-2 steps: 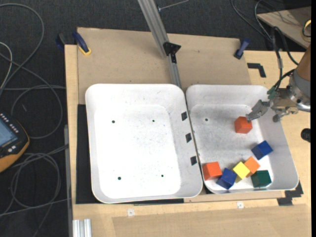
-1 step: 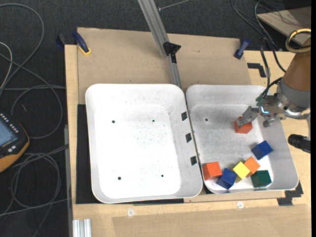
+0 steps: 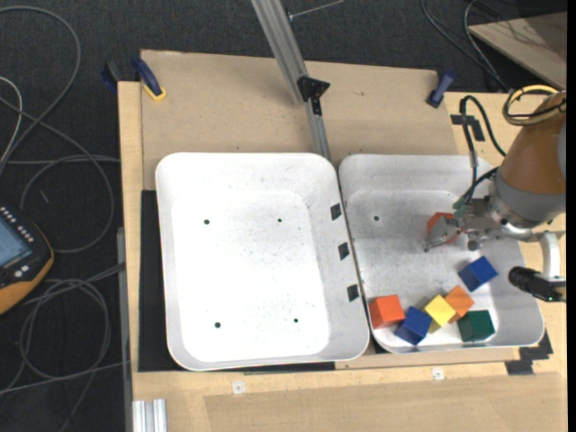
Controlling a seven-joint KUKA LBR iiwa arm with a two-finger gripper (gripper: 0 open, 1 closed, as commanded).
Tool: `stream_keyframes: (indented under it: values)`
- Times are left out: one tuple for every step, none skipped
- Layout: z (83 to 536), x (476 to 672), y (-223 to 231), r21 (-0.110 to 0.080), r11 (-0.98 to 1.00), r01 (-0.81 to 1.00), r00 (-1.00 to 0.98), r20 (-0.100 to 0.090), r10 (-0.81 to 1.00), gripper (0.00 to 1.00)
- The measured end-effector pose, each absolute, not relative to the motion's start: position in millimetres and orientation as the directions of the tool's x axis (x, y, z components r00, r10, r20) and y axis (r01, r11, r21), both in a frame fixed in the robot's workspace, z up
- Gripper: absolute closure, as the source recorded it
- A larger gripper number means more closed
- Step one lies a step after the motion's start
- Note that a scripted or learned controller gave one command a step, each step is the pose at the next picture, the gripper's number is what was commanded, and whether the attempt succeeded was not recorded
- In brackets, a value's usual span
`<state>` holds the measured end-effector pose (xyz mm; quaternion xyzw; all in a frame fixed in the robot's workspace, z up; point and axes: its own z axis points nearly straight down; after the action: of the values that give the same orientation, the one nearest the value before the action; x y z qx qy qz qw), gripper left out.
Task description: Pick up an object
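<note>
We see the gripper low over the right bin, its orange-tipped fingers spread apart with nothing between them. Nearest it, just toward the bin's front, lies a blue block. Farther that way sit orange, blue, yellow and green blocks.

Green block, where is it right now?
The green block lies in the right bin's near right corner, beside the yellow block and just below the small orange block.
</note>
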<state>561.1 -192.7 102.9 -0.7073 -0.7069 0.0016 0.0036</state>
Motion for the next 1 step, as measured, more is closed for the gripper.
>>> stream_keyframes:
  values:
    - [118.2,564.0,-192.9,0.003,0.000,1.000,0.000,0.001,1.000,1.00]
